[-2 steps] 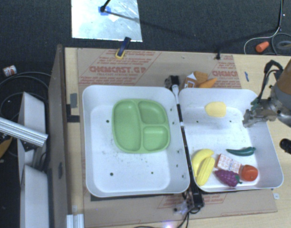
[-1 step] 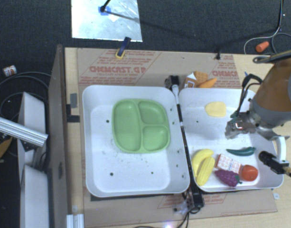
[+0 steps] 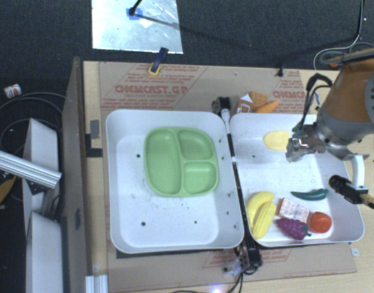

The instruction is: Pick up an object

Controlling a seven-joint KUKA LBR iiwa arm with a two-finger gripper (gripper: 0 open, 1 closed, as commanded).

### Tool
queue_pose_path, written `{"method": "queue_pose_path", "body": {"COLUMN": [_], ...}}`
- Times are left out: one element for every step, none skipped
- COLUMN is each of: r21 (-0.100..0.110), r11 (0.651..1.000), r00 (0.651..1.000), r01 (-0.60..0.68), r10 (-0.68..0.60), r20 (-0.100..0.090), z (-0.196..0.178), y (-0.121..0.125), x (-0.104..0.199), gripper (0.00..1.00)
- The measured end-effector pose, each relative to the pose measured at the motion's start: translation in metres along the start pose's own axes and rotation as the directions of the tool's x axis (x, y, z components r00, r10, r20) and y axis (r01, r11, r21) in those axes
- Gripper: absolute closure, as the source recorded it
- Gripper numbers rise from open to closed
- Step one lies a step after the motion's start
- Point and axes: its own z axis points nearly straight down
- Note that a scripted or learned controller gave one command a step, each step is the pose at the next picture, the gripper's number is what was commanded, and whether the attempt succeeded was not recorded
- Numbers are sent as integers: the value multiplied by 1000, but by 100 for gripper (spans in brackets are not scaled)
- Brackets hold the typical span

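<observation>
— We had the arm reaching in from the right, its far end cut off at the frame edge, over the right bin.

— And the left bin held the green divided plate. We found the gripper hard to read; spread or closed, we could not tell.

— It hung just beside the pale yellow piece. The banana, grapes, tomato and green pepper lay along the near edge.
</observation>
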Motion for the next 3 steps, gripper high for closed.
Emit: {"method": "queue_pose_path", "body": {"r21": [-1,7,-2], "r11": [1000,1000,1000], "r00": [1000,1000,1000], "r01": [-6,-2,-2], "r10": [6,2,2], "r20": [2,-2,2], "z": [-12,1,1], "y": [28,2,52], "x": [-32,0,-37], "gripper": [100,100,100]}}
